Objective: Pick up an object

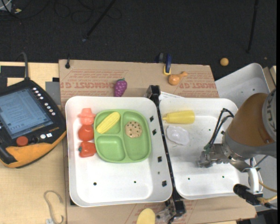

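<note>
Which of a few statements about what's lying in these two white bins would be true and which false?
1. The corn cob lies in a compartment of the green divided plate. True.
2. The cookie sits in the right bin. False: it is on the green plate in the left bin.
3. The yellow mustard bottle lies in the right bin. True.
4. The purple grapes are inside the left bin. False: they lie on the cardboard behind it.
5. The gripper is over the left bin. False: it is low in the right bin.
</note>
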`<control>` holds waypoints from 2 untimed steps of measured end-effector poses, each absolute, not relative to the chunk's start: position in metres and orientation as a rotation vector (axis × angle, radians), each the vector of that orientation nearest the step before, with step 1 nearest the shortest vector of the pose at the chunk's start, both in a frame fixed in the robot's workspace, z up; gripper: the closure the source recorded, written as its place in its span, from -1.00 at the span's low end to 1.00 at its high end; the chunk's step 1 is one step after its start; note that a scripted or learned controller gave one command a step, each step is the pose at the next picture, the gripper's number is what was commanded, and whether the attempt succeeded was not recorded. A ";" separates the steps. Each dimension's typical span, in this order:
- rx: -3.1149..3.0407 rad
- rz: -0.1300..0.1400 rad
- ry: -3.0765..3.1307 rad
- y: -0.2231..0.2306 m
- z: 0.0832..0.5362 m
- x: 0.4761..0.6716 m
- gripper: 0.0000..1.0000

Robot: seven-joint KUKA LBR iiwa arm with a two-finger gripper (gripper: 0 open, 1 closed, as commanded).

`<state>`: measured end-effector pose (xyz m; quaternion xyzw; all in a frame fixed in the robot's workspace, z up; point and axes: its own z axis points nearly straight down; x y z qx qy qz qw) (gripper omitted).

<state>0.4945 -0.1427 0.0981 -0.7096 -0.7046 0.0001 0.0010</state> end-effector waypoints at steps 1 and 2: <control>-2.221 0.000 -2.221 -0.140 0.140 0.493 1.00; -2.227 -0.002 -2.219 -0.152 0.190 0.493 1.00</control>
